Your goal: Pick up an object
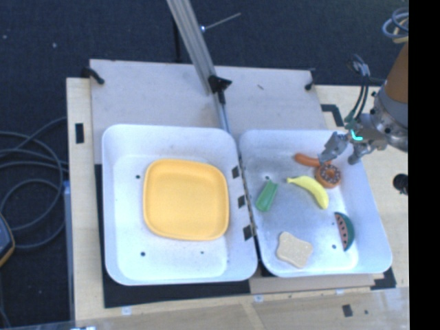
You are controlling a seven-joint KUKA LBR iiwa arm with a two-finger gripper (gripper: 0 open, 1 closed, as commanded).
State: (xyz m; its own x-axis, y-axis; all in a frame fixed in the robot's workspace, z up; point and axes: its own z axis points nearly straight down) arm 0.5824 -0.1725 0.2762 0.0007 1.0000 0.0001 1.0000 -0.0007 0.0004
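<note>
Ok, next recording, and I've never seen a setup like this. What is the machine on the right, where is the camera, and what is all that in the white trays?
One camera looks down at a slant on a bench with two shallow white bins. The left bin holds a yellow plate. The right bin holds toy food: a green piece, a banana, an orange sausage shape, a round brown donut-like piece, a watermelon slice and a bread slice. The machine is a robot arm reaching in from the right. Its claw hangs open at that bin's far edge, near the donut piece, with nothing between its fingers.
</note>
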